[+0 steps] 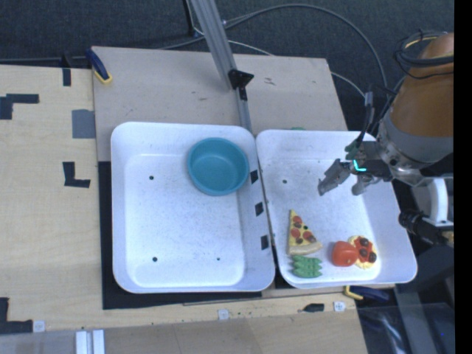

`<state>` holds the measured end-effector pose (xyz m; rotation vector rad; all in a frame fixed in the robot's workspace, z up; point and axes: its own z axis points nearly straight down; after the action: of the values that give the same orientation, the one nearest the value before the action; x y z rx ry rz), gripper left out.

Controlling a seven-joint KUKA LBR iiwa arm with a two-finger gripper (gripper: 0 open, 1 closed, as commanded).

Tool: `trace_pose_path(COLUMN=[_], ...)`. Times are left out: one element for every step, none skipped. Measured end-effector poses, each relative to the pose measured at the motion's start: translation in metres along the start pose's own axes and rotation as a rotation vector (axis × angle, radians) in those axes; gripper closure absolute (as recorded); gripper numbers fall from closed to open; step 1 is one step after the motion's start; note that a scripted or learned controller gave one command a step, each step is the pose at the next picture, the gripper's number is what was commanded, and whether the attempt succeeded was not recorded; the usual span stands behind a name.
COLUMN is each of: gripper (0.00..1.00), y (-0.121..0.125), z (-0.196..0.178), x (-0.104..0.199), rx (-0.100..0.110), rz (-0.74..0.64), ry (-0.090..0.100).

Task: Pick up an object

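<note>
The table (44, 198) has a light wood surface at the left, marked with dark tape pieces. A tan board (162, 87) lies further back, beneath the far edges of both bins, with a yellow-and-blue clamp (99, 65) at its far left corner. A grey metal bar (214, 35) runs down at a slant from the top edge and ends at the seam between the bins.

The left bin (147, 227) is shallow and white. It contains one item: a blue bowl (218, 166), upright, placed near the far right corner of this bin, close to but apart from the dividing wall.

The right bin (310, 168) sits just beside the left bin, their walls touching along the seam. Three items lie together in its near portion. A pizza slice (301, 233) rests with its point directed toward the far side. A green object (307, 267) lies just below the slice's crust, touching or nearly touching it. To the right, a red and yellow object (352, 251) lies near the bin's near right corner, apart from the slice.

The gripper (343, 182) is positioned over the middle right of the right bin, above and well apart from the three items. Its jaws are spread open, with nothing between them. The arm (424, 116) enters from the right, with cables looping behind it.
</note>
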<state>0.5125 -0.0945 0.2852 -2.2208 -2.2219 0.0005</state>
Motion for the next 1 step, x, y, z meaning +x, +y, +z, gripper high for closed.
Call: trace_pose_path(gripper=[0.0], y=[0.0], z=[0.0], x=[0.0], rx=[0.0], rz=[0.0], ry=[0.0])
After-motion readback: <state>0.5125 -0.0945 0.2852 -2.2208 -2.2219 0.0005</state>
